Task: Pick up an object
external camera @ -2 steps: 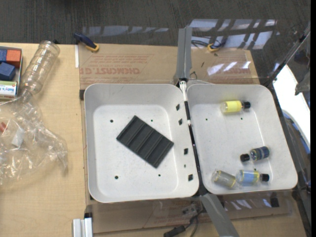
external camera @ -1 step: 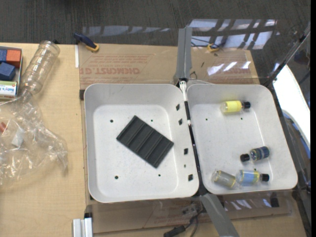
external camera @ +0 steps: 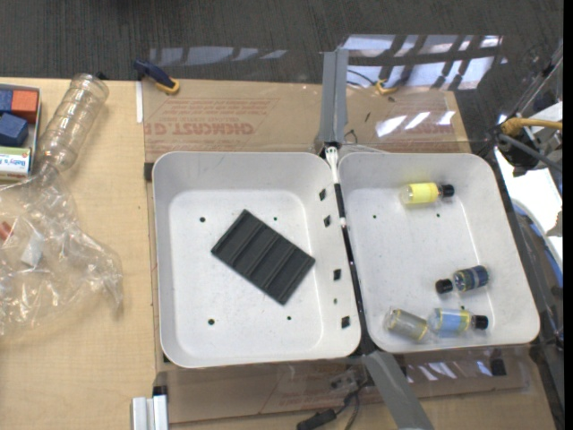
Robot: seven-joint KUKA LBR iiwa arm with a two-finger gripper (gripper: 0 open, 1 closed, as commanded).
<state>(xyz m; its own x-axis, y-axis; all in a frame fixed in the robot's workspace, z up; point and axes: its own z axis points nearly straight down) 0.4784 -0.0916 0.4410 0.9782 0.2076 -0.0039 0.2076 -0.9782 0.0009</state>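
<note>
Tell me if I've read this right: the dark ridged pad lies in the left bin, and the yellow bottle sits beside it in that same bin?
Not quite. The dark ridged pad does lie in the left bin, but the yellow bottle sits in the right bin, near its far side, as the camera view shows.

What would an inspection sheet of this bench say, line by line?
Surface: two shallow white bins, left bin and right bin, side by side on brown cardboard.
Job's things: dark grey ribbed flat panel in left bin; yellow small bottle, blue small bottle, two more small bottles in right bin.
Clutter: clear plastic bottle, crumpled clear wrap, box of coloured blocks on the wooden table.
Grippers: nothing seen.
Cables: dark cable at front edge.
Surroundings: dark carpet.
</note>
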